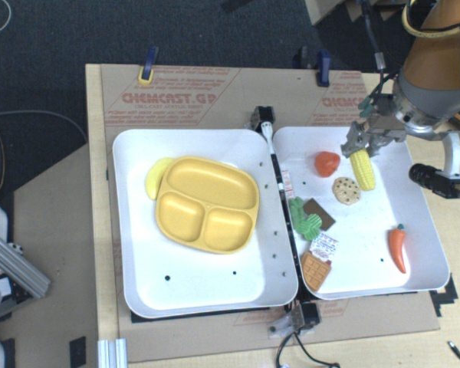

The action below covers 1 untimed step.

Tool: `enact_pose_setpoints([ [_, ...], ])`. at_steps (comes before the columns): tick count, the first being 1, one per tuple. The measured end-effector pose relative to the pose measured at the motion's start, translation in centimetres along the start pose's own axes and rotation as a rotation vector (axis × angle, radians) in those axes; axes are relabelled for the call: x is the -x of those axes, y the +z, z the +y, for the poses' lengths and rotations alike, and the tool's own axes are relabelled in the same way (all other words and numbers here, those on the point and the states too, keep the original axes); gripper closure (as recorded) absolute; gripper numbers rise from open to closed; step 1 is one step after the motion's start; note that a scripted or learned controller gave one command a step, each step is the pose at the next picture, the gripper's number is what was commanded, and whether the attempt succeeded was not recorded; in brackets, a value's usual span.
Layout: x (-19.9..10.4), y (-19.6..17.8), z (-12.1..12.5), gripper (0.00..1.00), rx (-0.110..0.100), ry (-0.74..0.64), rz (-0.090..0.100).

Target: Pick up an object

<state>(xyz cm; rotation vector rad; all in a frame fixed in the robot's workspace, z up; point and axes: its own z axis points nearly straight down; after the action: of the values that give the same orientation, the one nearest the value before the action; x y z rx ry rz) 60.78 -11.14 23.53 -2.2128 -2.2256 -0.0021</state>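
My gripper (362, 143) hangs over the back of the right bin (425, 240), right above the top end of a yellow corn cob (363, 169). A red tomato (326, 162) lies just left of the corn. Below the corn sits a round cookie (346, 191). Further forward are a green leafy piece (305, 220) beside a brown chocolate square (320, 214), a waffle piece (315, 270) with a white tag (324, 245), and an orange carrot (398, 248) at the right.
The left bin (138, 267) holds a yellow divided plate (207, 203) with a yellow banana-like piece (156, 177) tucked under its left rim. A black divider (274, 167) runs between the bins. Blue and yellow clamps sit on the bench's far edge.
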Motion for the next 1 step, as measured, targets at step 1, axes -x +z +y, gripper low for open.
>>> enact_pose_setpoints([
  [1, -5.2, 1.44, -1.27, 1.0, -0.002, 0.0, 0.0],
])
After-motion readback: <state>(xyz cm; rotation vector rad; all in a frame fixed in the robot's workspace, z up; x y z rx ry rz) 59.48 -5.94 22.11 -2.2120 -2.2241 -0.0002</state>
